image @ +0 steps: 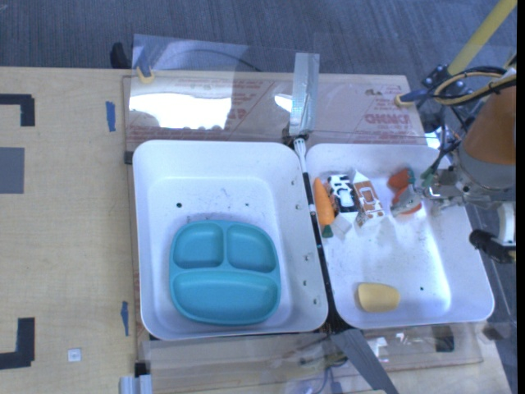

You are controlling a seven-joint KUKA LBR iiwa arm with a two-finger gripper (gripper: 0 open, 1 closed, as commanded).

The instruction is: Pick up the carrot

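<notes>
Two white bins were borne by the desk [57, 220]. Against the right bin's left wall lay the carrot [323, 203], long axis twelve-to-six, at nine o'clock from the tool [426, 189], whose finger state could not be told.

Bright, even overhead light fills the scene, and both white bins [215, 164] come close to washing out. Strong glare streaks the clear panel [197, 109] behind them (its lettering reads faintly). Shadows are soft and short. Small items look slightly blurred, perhaps from low resolution.
</notes>
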